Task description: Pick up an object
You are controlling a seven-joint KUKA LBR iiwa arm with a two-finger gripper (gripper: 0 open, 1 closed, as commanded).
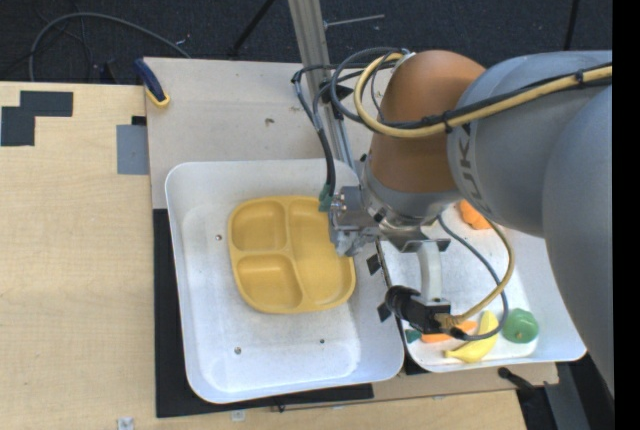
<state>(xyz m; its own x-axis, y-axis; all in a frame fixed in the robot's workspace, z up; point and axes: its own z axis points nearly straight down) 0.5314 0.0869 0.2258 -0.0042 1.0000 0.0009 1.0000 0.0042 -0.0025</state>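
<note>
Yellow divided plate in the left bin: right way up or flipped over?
Right way up. The yellow plate lies flat in the left bin with its three hollow compartments facing the camera.

We look down from one fixed camera above the tabletop [70,248], tilted at a slant, taking in both white bins: the left bin [200,338] fully, the right bin [545,343] partly behind the arm [520,148], which looms close on our right.
</note>
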